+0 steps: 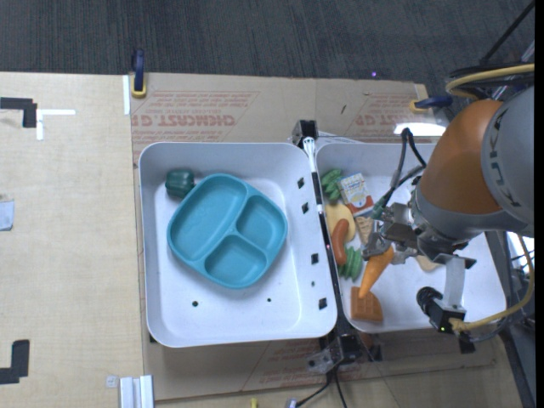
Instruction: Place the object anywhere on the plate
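Note:
The blue divided plate (228,229) lies in the left bin (161,304), with a small dark green toy (179,182) at its upper-left rim. My gripper (384,246) hangs over the left part of the right bin (484,300). It is shut on the thick end of an orange carrot-shaped toy (373,277), which slants down and to the left from the fingers. The carrot's tip reaches over an orange wedge (367,308) on the bin floor.
Several toy foods are piled along the right bin's left wall: a green piece (331,183), a white and red packet (354,189), a red sausage shape (340,240) and a green pod (351,263). The wall between the bins (321,228) separates gripper and plate.

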{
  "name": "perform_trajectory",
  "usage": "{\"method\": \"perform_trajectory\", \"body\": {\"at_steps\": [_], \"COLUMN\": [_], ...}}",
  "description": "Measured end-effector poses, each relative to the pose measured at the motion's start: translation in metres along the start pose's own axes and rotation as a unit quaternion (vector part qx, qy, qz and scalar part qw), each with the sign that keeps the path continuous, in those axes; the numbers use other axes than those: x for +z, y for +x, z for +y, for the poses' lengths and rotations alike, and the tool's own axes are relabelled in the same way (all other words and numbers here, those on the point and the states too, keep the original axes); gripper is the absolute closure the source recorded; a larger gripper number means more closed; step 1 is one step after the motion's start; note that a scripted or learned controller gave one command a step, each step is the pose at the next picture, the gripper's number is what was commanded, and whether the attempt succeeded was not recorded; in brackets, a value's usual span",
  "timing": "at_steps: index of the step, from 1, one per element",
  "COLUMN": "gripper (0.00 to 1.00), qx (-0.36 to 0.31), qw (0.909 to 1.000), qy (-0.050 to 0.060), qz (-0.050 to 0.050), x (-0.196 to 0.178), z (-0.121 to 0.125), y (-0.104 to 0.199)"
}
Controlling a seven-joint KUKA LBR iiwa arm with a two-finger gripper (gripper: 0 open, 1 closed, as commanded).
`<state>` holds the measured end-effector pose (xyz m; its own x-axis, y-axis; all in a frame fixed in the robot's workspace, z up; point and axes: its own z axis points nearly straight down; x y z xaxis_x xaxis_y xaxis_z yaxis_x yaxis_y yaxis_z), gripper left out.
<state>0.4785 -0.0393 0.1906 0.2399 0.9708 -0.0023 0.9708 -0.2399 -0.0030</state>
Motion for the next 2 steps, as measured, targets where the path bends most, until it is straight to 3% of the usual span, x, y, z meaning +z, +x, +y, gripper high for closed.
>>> {"method": "perform_trajectory", "body": {"at_steps": [1,2], "gripper": [1.00,1.00], "qx": [0.003,0.118], "qw": [1.0000,0.9930], "qy": [-0.001,0.001], "qz": [0.000,-0.002], "x": [-0.001,-0.007], "z": [-0.007,0.015], "y": [0.076,0.151]}}
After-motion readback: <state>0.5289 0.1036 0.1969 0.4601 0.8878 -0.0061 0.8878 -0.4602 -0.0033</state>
